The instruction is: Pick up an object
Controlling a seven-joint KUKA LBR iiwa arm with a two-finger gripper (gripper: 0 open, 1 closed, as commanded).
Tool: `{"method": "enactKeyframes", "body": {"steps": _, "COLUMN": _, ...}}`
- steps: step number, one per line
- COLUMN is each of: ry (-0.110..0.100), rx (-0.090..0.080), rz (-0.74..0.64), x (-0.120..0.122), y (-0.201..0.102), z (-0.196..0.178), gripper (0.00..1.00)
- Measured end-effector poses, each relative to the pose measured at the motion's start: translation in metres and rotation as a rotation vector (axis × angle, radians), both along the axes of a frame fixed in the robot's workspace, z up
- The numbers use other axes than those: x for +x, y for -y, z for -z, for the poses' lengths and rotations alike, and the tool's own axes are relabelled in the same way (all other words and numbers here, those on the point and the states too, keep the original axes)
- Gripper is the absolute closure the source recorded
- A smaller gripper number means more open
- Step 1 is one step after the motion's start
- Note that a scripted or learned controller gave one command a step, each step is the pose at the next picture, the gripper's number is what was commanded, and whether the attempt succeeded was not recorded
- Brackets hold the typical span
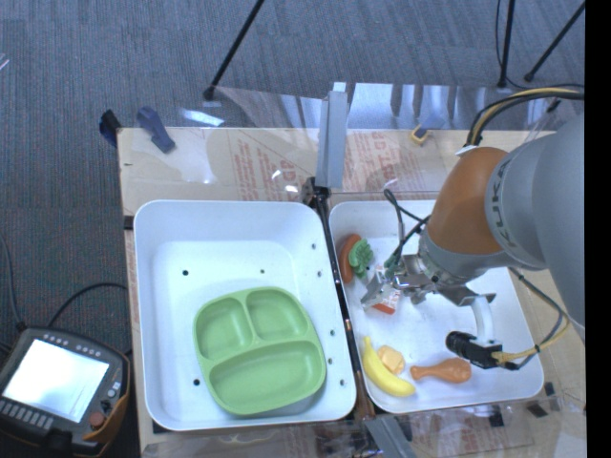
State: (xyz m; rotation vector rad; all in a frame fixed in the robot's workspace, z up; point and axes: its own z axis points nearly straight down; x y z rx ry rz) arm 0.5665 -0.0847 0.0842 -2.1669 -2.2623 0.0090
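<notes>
- My gripper (387, 289) hung low in the right bin (520, 346), over a small red-and-white item (385, 301) beside the toy carrot (354, 254).
- Its grip was hidden from view; I couldn't tell.
- I judged this the reaching step; next came closing, then lifting straight up.

— What couldn't you make out from the feed?

— The gripper (387, 289) sat low in the right bin (527, 346), and I could not tell how its fingers stood. Something small and red (385, 304) lay under it, too covered to name. The arm (520, 208) ran off the right edge.

— Anything else?

— The arm's bulk hid part of the right bin's far wall. The pendant (59, 382) at lower left was cut by the frame, its screen washed out.
</notes>
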Motion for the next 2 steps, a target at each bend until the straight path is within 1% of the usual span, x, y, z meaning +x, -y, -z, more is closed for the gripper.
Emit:
{"method": "enactKeyframes", "body": {"steps": 1, "ry": -0.003, "rx": 0.001, "rz": 0.006, "x": -0.001, "y": 0.002, "z": -0.01, "gripper": 1.0}}
{"method": "enactKeyframes", "body": {"steps": 2, "ry": 0.01, "rx": -0.002, "rz": 0.158, "x": 0.037, "y": -0.07, "z": -0.104, "gripper": 1.0}}
